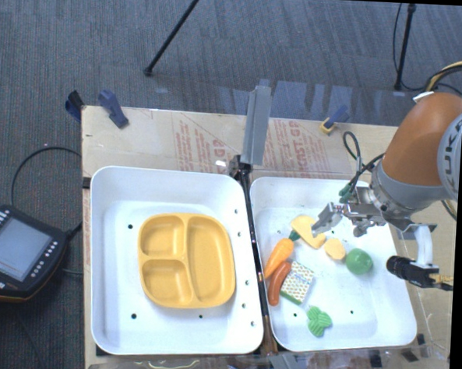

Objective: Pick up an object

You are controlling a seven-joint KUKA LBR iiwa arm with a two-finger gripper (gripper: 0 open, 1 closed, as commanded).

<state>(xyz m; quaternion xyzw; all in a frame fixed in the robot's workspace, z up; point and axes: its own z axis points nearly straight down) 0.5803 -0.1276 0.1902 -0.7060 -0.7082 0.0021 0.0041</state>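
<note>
In the right bin (394,322), nearest, lie a bumpy green broccoli toy (319,321), a patterned flat packet (297,282), a glossy carrot (277,255), then a yellow cheese wedge (307,230) just beside the gripper (340,218); whether its fingers are parted, I cannot tell.

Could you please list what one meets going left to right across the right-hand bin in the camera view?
Carrot → patterned block → green leafy toy → small yellow round piece → green ball.

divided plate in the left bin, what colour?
Yellow: the yellow three-compartment plastic plate in the left white bin, seen in the camera view.
</note>
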